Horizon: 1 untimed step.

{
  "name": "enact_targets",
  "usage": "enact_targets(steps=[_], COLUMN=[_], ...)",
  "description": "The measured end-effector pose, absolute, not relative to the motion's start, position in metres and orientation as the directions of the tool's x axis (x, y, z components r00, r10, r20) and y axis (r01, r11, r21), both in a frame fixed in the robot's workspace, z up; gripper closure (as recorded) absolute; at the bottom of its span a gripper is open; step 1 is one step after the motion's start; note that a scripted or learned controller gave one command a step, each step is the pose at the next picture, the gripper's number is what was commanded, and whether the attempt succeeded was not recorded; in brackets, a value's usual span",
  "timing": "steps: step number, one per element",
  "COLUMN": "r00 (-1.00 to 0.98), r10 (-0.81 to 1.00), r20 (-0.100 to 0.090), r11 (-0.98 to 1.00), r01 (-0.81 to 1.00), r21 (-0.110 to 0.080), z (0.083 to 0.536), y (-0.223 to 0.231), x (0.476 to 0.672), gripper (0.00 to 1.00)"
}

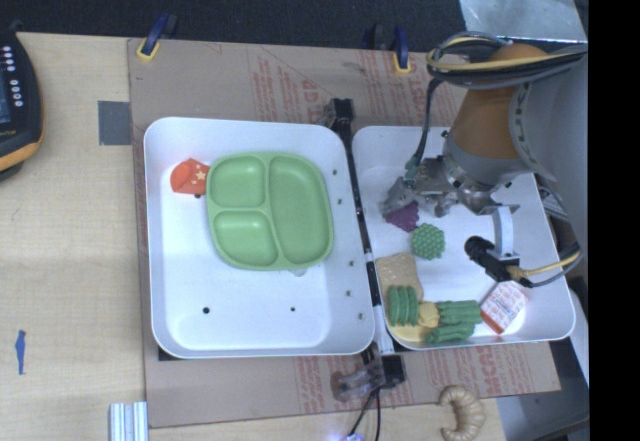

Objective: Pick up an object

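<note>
A: We see the gripper (405, 197) low in the right bin (560, 324), directly above the purple object (403, 218), which lies just left of the green spiky ball (428, 241).

B: Is it holding the purple object?

A: We cannot tell. The wrist covers the jaws from above, so if they are released or clenched is not visible to us. Probably the tips are touching the object, but this is only our guess.

B: How should we do this step well?

A: We should center on the purple object, keep away from the ball, close firmly and lift straight up.

B: What else is difficult to see?

A: Below the ball, the tan piece (398, 273), the green toys (445, 317) and the red and white packet (503, 307) crowd together, and their shapes are unclear.
</note>
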<state>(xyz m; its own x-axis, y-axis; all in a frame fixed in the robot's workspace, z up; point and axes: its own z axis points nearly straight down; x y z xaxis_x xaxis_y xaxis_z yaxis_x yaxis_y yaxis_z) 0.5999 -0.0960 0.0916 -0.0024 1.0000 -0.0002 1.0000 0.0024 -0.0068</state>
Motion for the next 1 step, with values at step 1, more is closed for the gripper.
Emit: enact_targets(steps=[1], r00=[-0.003], r10=[1.0], r20=[-0.001], r11=[0.003], r01=[1.0], r21=[-0.007], z=[0.1024], y=[-0.0974], x=[0.6007], gripper=[1.0])
